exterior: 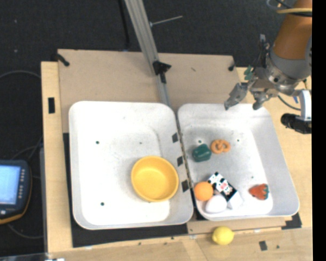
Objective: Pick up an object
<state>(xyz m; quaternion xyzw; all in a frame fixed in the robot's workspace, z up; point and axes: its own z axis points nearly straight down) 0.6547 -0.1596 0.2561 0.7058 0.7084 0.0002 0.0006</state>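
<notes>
1. Camera view puts my gripper above the far rim of the right bin, fingers spread apart with nothing between them.
2. Landmark: green object, lying in the right bin's middle. Candidates to lift are taken from it.
3. Just beside it, away from the left bin: orange pretzel-shaped piece.
4. Nearer the camera from it: orange ball, a black-and-white patterned piece and a white egg-like piece, crowded close together. Contact among them is hard to judge.
5. Nearer and well off toward the arm's side: red object.
6. Across the divide from it: yellow bowl, in the left bin.
7. Beyond the bin's near rim, on the desk: yellow lemon-like piece.
8. Progress, my judgement: nothing grasped; choosing, descent, closing and lift all remain.
</notes>
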